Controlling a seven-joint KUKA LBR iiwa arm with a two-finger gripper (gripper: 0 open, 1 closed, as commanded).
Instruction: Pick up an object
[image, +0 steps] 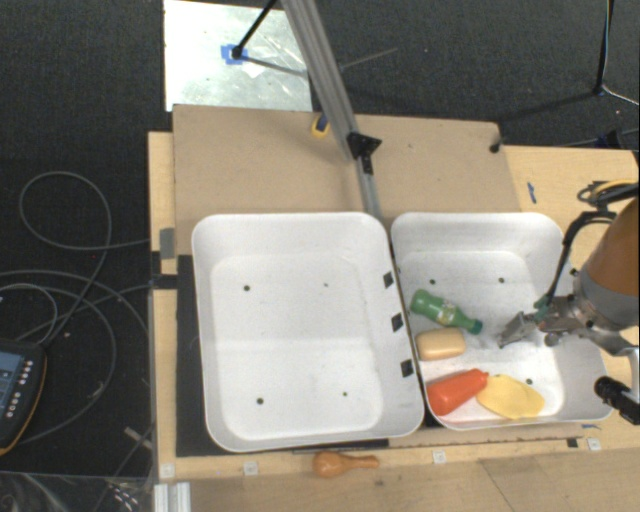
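- The arm comes in from the right, and its gripper (512, 330) hangs over the right bin (470, 238), tips pointing left toward the things lying there.
- Nothing sits between the fingers, and the tips look slightly parted, so I read the hand as open and empty.
- Four things lie along the right bin's left and near side: a green bottle (445, 311) on its side, a tan block (441, 345) just below it, an orange piece (457, 389) by the near-left corner, and a yellow piece (511, 397) touching the orange one's right end.
- The left bin (300, 230) has no loose things that I can see.
- A small tan thing (345, 462) lies on the bench (240, 160) outside both bins, near the front edge, well away from the hand.
- My judgement is that this is the approach step: the hand is close to the objects but has taken none, so the pick is not yet made.
- The bottle's right end and the tan block are nearest the tips; either looks a likely target, though I cannot tell which is meant.
- The next move calls for carrying the tips left over one object, lowering so the fingers straddle it, then closing and lifting.
- The bottle is round and lying flat, so it may roll away if pinched off-centre; the block looks the steadier choice.
- The orange and yellow pieces touch, so a grab there risks nudging both.
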